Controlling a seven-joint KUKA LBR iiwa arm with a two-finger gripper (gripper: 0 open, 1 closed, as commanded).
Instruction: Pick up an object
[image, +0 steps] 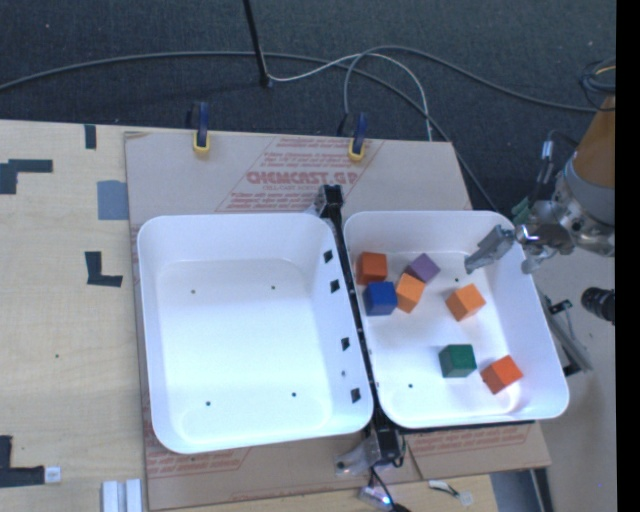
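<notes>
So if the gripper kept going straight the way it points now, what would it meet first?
Probably the white floor of the right bin, just short of the nearest orange cube; the gripper's height is unclear.

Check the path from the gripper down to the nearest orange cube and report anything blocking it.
Nothing visible blocks it. The gripper hangs over the right bin's upper right part, and the nearest orange cube lies just below it in the picture, apart from the other blocks, with bare bin floor around it.

Six small blocks (412, 291) in right bin (535, 320), orange, blue, purple, green
</notes>
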